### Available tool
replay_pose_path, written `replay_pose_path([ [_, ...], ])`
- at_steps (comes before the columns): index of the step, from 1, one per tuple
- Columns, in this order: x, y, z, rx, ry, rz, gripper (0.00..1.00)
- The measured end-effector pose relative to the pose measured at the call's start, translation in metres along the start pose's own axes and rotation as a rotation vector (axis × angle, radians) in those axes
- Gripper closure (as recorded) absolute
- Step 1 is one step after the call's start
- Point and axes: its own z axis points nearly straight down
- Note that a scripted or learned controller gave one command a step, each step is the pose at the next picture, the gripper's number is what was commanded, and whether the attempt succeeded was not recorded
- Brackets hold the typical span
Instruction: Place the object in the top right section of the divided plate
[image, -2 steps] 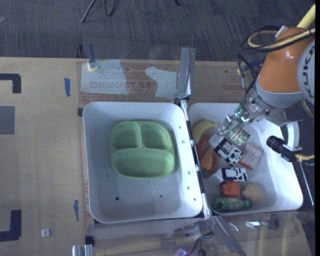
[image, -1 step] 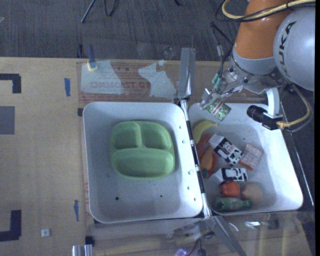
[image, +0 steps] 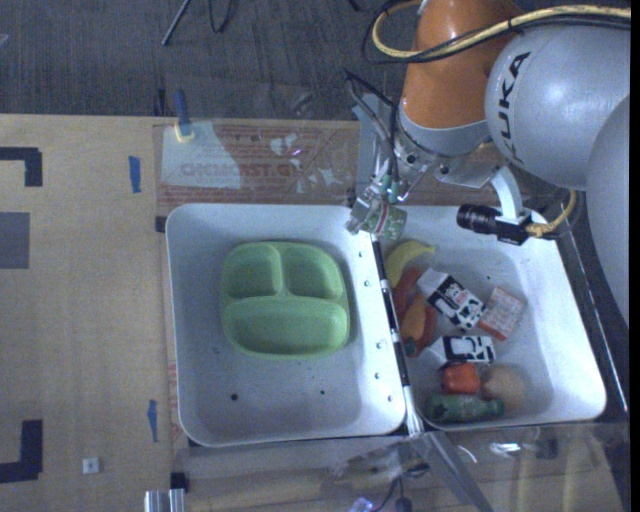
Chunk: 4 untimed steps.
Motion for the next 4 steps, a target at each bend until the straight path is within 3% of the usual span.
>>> replay_pose_path([
  [1, 0.054, -0.015, 0.037, -0.001, -0.001, -0.108, 1.0],
  [2, 0.056, -0.007, 0.0, -0.004, -0.004, -0.167, 1.0],
  [3, 0.057, 0.044, 0.031, -0.004, -0.004, -0.229, 1.0],
  [4, 0.056, 0.046, 0.018, -0.012, -0.009, -0.227, 1.0],
])
